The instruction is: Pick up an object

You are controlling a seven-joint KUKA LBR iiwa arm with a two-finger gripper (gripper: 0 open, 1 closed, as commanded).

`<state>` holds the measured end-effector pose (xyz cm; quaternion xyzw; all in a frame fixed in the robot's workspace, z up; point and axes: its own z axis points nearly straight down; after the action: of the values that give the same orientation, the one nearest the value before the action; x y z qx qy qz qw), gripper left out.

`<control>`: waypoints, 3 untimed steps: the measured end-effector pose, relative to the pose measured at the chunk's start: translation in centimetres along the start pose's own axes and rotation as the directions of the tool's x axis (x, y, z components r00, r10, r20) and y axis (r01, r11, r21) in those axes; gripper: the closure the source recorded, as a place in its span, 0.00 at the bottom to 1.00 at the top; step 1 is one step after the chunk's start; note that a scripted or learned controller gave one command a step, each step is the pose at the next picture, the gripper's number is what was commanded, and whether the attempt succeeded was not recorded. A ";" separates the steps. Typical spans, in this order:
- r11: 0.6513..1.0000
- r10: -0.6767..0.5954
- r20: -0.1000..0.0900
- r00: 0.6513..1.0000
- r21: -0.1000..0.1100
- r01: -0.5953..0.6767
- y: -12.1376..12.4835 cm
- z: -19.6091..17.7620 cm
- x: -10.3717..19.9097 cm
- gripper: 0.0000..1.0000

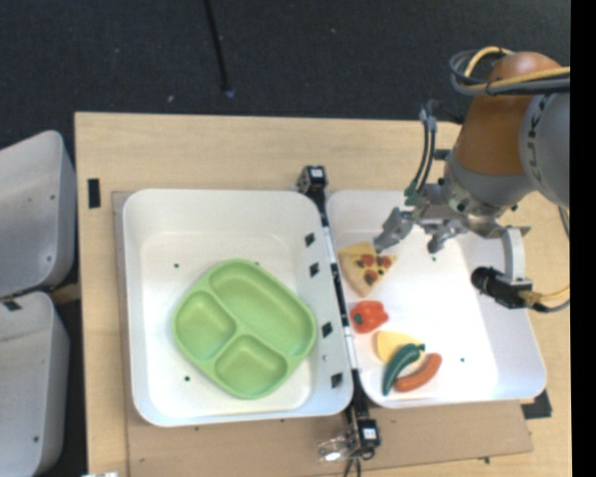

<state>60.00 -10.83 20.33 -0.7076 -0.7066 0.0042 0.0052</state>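
Note:
My gripper point(415, 235) hangs over the back of the right bin point(497, 366), its two fingers spread apart with nothing between them. Just to its lower left lies a pizza slice toy point(366, 267). Nearer the front of that bin sit a red pepper point(369, 315), a yellow wedge point(391, 344), a green chili point(401, 362) and a sausage point(420, 373), the last three bunched together.
The left bin point(159, 227) holds a green divided plate point(243, 327). A ridge with black clips point(330, 296) separates the two bins. A black cable piece point(499, 286) hangs off the arm at the right bin's right side.

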 end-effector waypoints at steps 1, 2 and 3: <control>1.000 -0.003 0.002 1.000 -0.014 0.003 0.3 -0.8 0.0 0.00; 1.000 -0.001 0.003 1.000 -0.011 0.001 -0.2 3.6 0.2 0.00; 1.000 0.000 0.003 1.000 -0.010 0.000 -0.1 9.4 -0.8 0.00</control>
<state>59.81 -11.59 10.88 -0.7077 -0.7065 0.0018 0.0006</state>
